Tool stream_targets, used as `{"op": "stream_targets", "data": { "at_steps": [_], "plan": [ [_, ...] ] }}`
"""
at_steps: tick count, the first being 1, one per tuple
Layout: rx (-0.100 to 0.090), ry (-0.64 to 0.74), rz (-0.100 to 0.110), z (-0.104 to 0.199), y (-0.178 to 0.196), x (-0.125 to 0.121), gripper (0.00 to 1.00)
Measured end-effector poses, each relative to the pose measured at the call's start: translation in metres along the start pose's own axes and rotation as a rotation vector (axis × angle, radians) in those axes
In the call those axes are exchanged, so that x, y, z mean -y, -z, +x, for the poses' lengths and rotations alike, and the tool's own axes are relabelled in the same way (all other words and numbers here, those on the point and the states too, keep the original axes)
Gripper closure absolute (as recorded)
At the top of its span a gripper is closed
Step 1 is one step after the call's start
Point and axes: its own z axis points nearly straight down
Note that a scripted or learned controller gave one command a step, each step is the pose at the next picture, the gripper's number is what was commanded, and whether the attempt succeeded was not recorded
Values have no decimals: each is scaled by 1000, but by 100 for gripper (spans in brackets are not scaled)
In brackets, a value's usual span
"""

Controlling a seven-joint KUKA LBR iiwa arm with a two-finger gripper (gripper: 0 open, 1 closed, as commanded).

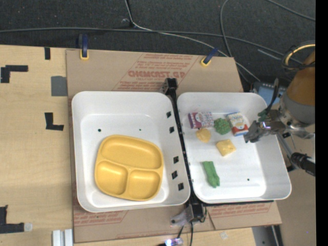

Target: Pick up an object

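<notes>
The jaws point(254, 134), state I cannot tell, hover just right of the small red-and-white carton point(238, 123) in the right bin point(266, 186)

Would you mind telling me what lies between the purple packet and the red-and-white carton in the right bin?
In the camera view, a green broccoli-like piece sits between the purple packet and the red-and-white carton.

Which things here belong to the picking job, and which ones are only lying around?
For the job:
- pincer
- right bin
- purple packet
- green lump
- red and white carton
- small yellow piece
- yellow chunk
- green stick

Lying about:
- left bin
- yellow divided tray
- cardboard sheet
- cables
</notes>
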Motion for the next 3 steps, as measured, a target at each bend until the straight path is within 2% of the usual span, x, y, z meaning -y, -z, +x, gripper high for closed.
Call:
{"op": "stream_targets", "data": {
  "at_steps": [1, 3],
  "plan": [
    [-4, 5, 5, 59, 10, 5, 100],
    [-4, 6, 5, 161, 19, -2, 100]
  ]
}}
